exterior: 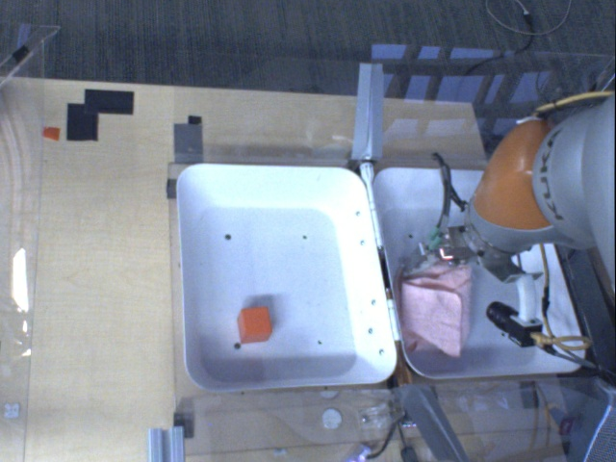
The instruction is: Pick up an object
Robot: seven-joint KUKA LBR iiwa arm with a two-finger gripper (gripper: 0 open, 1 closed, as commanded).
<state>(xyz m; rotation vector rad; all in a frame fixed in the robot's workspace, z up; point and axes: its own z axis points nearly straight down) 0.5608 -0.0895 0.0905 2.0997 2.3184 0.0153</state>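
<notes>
At the right of the frame the gripper (446, 251) reaches down into the right bin (414, 195), directly above a pink cloth (436, 308) at that bin's lower left. Whether it grasps the cloth cannot be told. An orange cube (255, 324) sits in the left bin (269, 200), lower left.

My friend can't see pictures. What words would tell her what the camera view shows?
A grey and orange robot arm reaches from the right into the right white bin, its gripper just above a crumpled pink cloth. The left white bin holds a small orange block.
</notes>
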